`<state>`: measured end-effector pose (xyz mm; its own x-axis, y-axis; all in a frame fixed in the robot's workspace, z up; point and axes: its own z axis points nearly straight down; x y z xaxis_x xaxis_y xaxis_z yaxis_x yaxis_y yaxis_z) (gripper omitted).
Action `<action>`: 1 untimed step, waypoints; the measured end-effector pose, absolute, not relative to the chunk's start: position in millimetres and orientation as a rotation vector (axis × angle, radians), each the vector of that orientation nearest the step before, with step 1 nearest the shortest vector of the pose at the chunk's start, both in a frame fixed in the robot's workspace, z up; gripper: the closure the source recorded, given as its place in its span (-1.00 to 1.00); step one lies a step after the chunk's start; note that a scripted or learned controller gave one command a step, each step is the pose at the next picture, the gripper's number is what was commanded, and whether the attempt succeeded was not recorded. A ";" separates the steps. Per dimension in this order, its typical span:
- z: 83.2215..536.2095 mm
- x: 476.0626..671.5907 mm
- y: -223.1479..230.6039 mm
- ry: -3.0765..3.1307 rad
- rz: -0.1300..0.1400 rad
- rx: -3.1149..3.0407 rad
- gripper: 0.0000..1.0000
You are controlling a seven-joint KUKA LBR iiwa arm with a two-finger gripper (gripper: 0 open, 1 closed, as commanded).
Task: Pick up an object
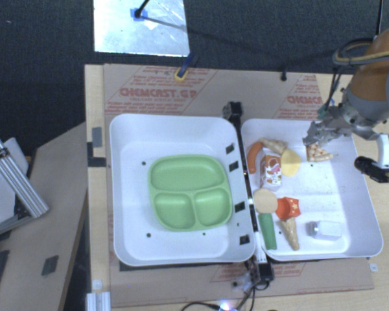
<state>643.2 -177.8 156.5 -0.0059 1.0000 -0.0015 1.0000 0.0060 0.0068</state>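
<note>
1. Bench (149, 86) carries two white bins; left bin (126, 141) holds a green tray (188, 193).
2. Right bin (356, 199) holds toy foods. Pizza slice (319, 153) lies near its far edge.
3. Pincer (318, 137) sits just above the slice; its state I cannot tell, possibly touching.
4. Step: approach/grasp. Next: close on the slice, then lift straight up.

2 white bins (175, 125) | 1 green divided plate (189, 192) | roughly 9 toy food bits in the right bin (366, 206) | 1 gripper (319, 137)
</note>
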 end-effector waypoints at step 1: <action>220.7 641.8 -182.6 2.221 0.007 2.210 1.00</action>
<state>641.8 -182.6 220.7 -0.0050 1.0000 -0.0025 1.0000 0.0051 0.0085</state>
